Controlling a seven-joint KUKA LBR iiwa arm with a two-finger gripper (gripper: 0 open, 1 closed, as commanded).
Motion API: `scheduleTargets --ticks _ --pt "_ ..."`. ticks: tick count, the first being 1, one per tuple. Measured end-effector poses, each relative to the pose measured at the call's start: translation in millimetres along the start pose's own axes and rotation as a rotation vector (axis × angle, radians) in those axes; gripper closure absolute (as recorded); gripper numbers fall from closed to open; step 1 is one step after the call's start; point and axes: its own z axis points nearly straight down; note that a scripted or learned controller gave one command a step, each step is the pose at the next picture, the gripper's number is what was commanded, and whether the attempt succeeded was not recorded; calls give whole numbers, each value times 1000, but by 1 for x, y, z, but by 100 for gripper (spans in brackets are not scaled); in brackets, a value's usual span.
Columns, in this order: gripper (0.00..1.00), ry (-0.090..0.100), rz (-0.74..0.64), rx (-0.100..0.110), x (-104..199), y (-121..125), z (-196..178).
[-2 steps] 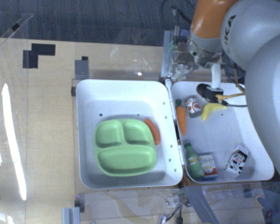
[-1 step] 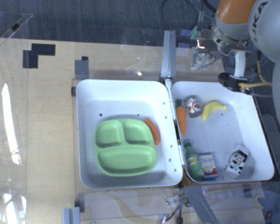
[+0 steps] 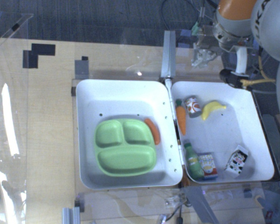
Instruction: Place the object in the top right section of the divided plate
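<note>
A green divided plate (image 3: 126, 148) lies in the left bin (image 3: 86, 125). Its top right section (image 3: 139, 133) holds nothing. An orange sausage-shaped object (image 3: 152, 130) lies on the bin floor against the plate's right rim, beside that section. My gripper (image 3: 203, 57) hangs beyond the far edge of the right bin (image 3: 259, 125), near the divider post, well apart from every object. Nothing shows between it and the bench.
The right bin holds a carrot (image 3: 181, 117) along its left wall, a small can (image 3: 192, 106), a yellow banana (image 3: 212, 109), a green bottle (image 3: 193, 160), a small box (image 3: 207, 164) and a cow-print carton (image 3: 236, 161). A metal rail (image 3: 168, 55) stands between the bins.
</note>
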Motion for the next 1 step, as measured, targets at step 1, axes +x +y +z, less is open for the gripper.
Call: scheduleTargets --ticks 1 --pt "100 0 -60 8 -63 3 -51"
